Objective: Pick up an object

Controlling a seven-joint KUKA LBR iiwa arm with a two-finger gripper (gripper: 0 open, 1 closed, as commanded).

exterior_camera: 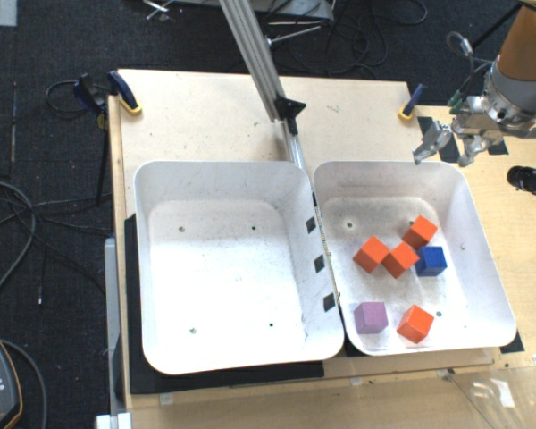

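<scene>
Jaws (447, 146) at upper right of frame, over far rim of right bin (482, 266) — apart, nothing between them. Purple cube (370, 317) at lower centre of that bin, standing clear of orange cubes (386, 256) — likely light, stiff; grip on opposite flat faces.

- The arm (524, 56) shows a broad orange band, with a grey metal ring beneath it.
- Below the ring sits a silvery-grey wrist block with dark fittings.
- The gripper (448, 150) is pale grey metal, with thin fingers.
- A thin grey cable loops beside the wrist.
</scene>
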